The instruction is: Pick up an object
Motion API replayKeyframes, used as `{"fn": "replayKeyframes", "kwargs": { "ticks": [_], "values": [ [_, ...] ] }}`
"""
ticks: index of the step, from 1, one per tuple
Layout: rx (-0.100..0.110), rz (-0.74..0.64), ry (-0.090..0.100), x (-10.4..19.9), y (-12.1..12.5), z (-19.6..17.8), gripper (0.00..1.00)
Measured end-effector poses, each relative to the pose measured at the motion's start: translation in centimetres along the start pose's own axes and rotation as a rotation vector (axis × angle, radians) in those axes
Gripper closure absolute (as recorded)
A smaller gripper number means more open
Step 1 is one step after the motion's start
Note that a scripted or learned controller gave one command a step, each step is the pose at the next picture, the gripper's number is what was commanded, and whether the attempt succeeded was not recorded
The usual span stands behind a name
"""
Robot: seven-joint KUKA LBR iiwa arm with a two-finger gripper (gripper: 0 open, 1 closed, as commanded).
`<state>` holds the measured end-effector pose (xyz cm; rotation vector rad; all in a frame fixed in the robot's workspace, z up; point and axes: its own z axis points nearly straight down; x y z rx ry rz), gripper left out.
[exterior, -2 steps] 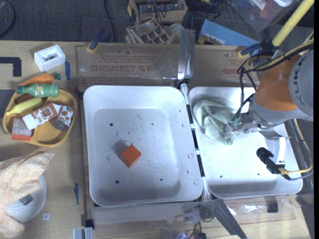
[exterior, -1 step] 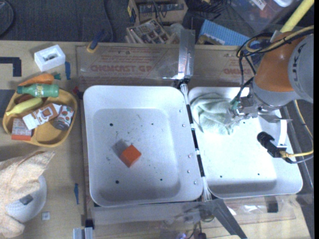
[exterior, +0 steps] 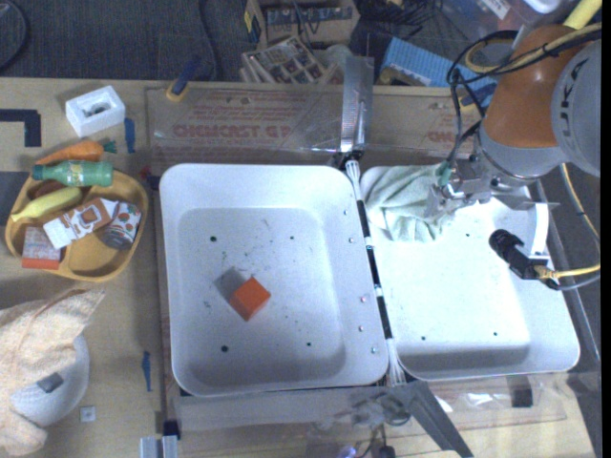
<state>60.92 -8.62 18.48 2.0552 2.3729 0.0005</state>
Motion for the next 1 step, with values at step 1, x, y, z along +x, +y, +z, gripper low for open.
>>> {"fn": "replayKeyframes", "kwargs": {
  "ticks": [1],
  "values": [
    [-0.001,0.000,0.000,0.01,0.02,-0.04,0.00]
  ]
}}
